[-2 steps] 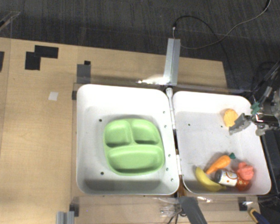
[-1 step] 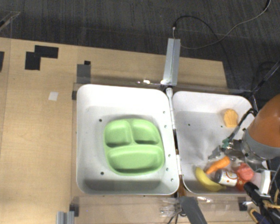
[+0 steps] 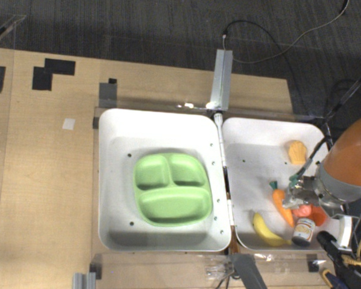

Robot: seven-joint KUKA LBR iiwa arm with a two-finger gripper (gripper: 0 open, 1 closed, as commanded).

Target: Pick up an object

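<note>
Lowest in the frame, a banana [image 3: 266,229] and a small bottle [image 3: 303,231] lie at the right bin's [image 3: 253,144] bottom edge. Above them, the gripper [image 3: 298,192] is lowered over a carrot [image 3: 282,207]; its opening cannot be told. Nothing is seen lifted, so the pick is judged not yet done.

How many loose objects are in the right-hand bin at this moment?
5 visible: a yellow-orange piece near the far wall, a carrot mid-bin beside the gripper, a red item and a small bottle beneath the arm, a banana by the near wall. The arm may hide more.
</note>
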